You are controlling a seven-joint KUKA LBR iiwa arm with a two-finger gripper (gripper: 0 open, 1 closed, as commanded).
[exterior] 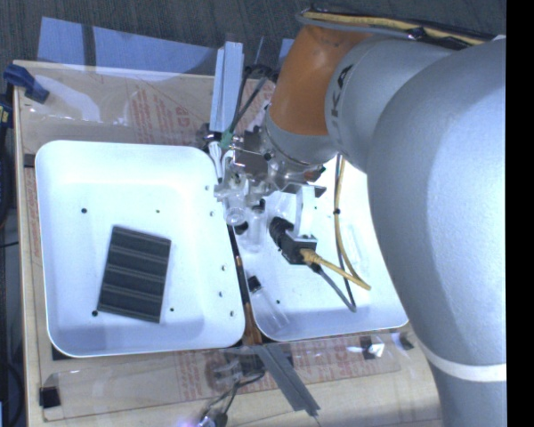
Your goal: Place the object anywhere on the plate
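Dark ribbed rectangular plate (135,274) lies in glossy white left bin (62,238).

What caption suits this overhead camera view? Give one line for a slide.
KUKA arm reaches over two white bins; dark ribbed plate lies in the left one.

We see both bins, the left bin (62,238) and the right bin (374,310), as smooth, glossy white plastic. The plate (135,274) looks matt, dark grey and ribbed. The arm (427,132) wears a smooth satin grey shell with a glossy orange band (307,78).
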